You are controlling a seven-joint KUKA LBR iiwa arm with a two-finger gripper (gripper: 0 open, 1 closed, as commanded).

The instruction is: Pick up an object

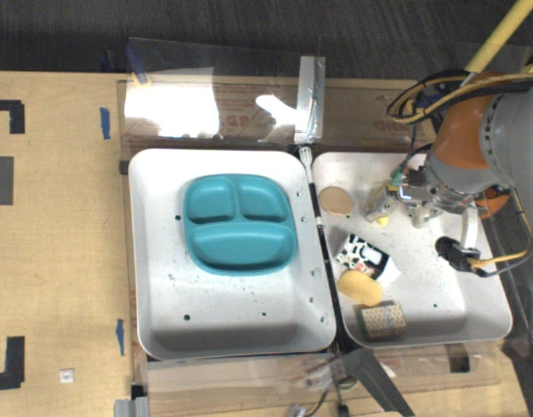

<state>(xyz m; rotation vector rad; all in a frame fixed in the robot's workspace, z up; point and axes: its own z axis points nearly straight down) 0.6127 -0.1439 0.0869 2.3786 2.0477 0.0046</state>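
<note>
The arm [475,137] comes in from the right over the far part of the right bin [488,315], and its gripper [403,196] hangs above the bin floor near the far-left area. The wrist and its cables cover the fingers, so whether they stand apart or together cannot be told, and nothing can be seen between them.

Four things lie in the right bin, all along its left side. A round tan disc [336,201] sits farthest back, just left of the gripper; being round, it shows no long axis. Nearer lies a black-and-white patterned piece [363,255] on a white card, its long axis running slantwise from far left to near right. Touching its near edge is a yellow lump [360,287], roughly oval, its long axis lying left-right with a slight slant. Nearest of all is a small greenish-grey block [383,319], its long axis left to right. These three are well clear of the gripper, on its near side. A small yellow bit [383,221] shows just below the gripper; what it is cannot be made out.

The left bin [153,259] holds a teal divided plate [240,222], with two small compartments on the far side and one wide one on the near side.
</note>
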